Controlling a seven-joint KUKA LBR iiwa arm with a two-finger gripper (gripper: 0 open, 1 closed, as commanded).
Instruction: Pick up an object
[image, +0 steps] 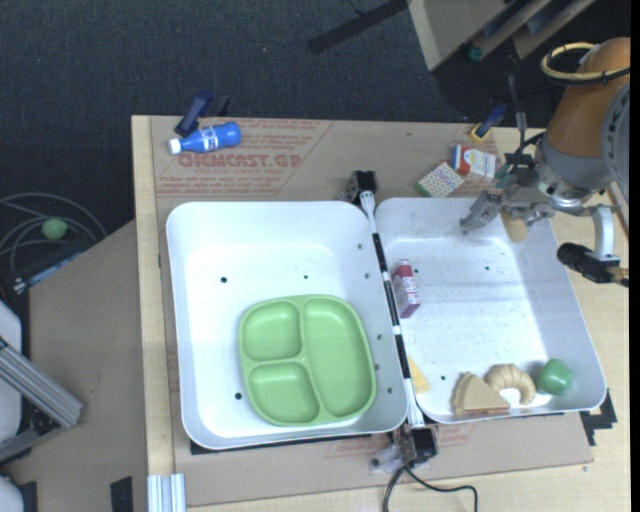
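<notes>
Hovering over the far corner of the right bin (560, 290), the gripper (505, 212) is being seen from above, and something pale and small is showing just beneath it; whether this is a held thing or a part of the gripper cannot be told, and its fingers are too blurred for a state to be given.

Taking the right bin as landmark, the things that could be picked are lying as follows. A small red and white packet (406, 286) is resting inside it against the wall shared with the left bin (200, 300). At its near edge, a tan croissant (511, 379), a wedge of bread (472, 394) and a green ball (555, 377) are crowding together, touching or almost touching. A yellow scrap (416, 378) is lying in its near corner.

The risk is being judged as this: the three near things are being packed so closely against the rim that a descending gripper would probably be pushing one aside or catching two at once. The ball, being round and smooth, would likely be rolling away. The packet, being flat and close to the wall, is leaving little room for a finger on that side.

The bins are looking like smooth, glossy white plastic. In the left bin a matte green plate (305, 358) with three compartments and rounded corners is lying.
</notes>
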